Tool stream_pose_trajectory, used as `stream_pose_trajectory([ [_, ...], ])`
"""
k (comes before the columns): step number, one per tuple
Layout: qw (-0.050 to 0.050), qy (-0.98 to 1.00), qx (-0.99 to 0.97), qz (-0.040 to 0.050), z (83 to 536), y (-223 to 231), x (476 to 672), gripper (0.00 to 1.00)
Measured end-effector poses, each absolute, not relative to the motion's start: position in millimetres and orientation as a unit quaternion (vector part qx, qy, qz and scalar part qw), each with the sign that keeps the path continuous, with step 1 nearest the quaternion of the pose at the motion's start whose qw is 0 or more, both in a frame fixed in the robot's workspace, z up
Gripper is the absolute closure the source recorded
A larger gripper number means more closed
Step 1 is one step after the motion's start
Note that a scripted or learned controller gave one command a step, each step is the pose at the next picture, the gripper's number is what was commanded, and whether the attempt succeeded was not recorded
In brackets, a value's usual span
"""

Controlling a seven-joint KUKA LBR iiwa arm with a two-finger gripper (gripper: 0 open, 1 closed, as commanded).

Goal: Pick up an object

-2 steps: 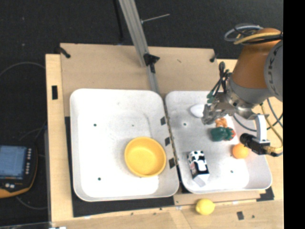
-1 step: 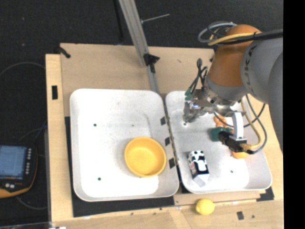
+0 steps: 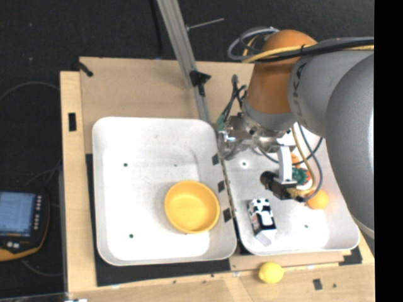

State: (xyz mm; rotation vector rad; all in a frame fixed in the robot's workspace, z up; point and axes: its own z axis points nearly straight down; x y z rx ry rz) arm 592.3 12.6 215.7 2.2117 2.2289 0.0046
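Three things lie within our reach: a yellow bowl (image 3: 192,206) in the left bin (image 3: 126,143), and a black-and-white box (image 3: 262,220) and a small orange ball (image 3: 318,200) in the right bin (image 3: 315,231). A yellow ball (image 3: 271,272) rests outside on the desk (image 3: 126,87), just in front of the right bin, and we judge it a poor choice. The arm (image 3: 352,106) hangs over the right bin, with its wrist near the wall the two bins share. We cannot tell whether the jaws are released or clenched, since the wrist hides them from above. We take the box as our best target. It lies askew near the middle of the right bin, apart from the walls and from the orange ball, and it sits nearest the wrist. It looks to us like a small stiff block or carton, probably light, with flat sides that should not slip. We would close across its narrow width at the middle, turning the wrist to match its slant. The orange ball seems light and smooth, but it is round and may roll off at a touch, and it sits close to the robot's own fittings. The bowl looks like thin, rigid plastic, too wide to span. We would have to pinch its rim, one jaw inside and one outside, and it may tip or skid on the smooth bin floor.
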Motion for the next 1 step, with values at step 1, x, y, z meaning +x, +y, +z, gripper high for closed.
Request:
stream_pose_trajectory([
  [1,0.0,0.709,0.705,0.0011,221.0,53.6,601.3,1.0],
])
